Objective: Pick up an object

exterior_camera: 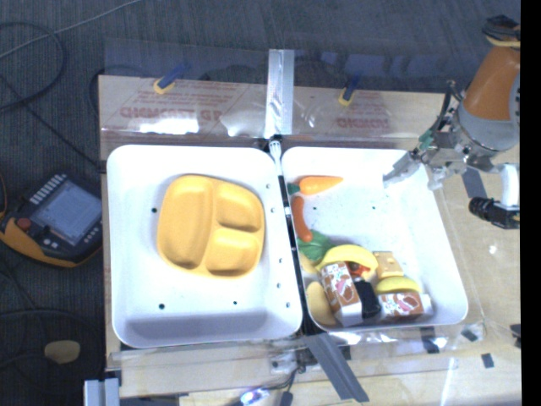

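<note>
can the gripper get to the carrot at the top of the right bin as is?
Probably yes. The carrot lies alone on bare bin floor, apart from the toy pile, nothing on top. The gripper sits at the right bin's upper right with open floor between them.

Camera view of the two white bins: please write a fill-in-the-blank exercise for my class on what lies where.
1. The yellow divided plate lies in the ____ bin.
2. The toy carrot lies near the far edge of the ____ bin.
3. The banana sits in a pile of toys at the ____ end of its bin.
4. The end effector hangs over the right bin's far ____ corner.

Missing words: left; right; near; right
</note>
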Controlling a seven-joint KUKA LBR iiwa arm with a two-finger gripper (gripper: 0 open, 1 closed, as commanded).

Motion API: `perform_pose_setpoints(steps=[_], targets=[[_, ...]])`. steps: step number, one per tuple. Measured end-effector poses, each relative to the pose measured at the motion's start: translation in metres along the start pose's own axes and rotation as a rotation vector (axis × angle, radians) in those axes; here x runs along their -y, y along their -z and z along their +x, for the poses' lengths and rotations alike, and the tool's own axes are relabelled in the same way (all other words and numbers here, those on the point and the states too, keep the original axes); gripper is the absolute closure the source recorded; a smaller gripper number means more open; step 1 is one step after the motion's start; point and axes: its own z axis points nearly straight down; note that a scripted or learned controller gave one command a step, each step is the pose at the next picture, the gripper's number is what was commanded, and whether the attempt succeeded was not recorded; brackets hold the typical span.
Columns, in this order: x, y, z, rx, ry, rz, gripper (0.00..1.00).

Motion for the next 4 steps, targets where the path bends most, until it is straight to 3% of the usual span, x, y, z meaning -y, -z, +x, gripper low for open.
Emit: perform_pose_setpoints(steps=[1,2,3,4], targets=[[0.0,0.005,0.0,-0.001,0.001,0.008,1.0],[0.0,0.005,0.0,0.0,0.001,0.008,0.0],[-0.038,-0.098,0.069,0.007,0.045,0.002,0.0],[-0.014,-0.102,0.066,0.001,-0.178,-0.018,0.0]])
